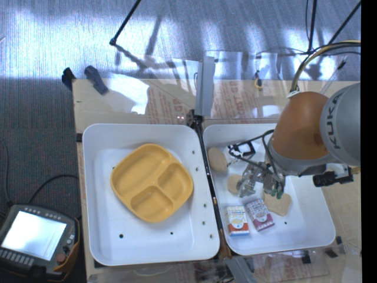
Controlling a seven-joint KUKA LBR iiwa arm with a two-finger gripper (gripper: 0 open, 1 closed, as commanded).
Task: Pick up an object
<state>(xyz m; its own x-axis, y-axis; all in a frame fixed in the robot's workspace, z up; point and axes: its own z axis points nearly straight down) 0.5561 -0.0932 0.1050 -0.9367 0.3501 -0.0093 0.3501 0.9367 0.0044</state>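
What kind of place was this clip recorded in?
Probably a robotics lab or test cell. A grey and orange arm reaches over two white bins on a bench, one holding a yellow divided plate. A handheld control screen lies on the carpet, and tripod legs stand behind.

Sunlight falls in bright patches across a grey ribbed carpet [70,28] behind the wooden desk [118,99], where thin black stand legs [126,22] cross the floor.

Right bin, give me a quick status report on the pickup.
Gripper low in right bin, over tan pieces. Nothing seen held. Two small cartons just beside it. Yellow tray alone in left bin.
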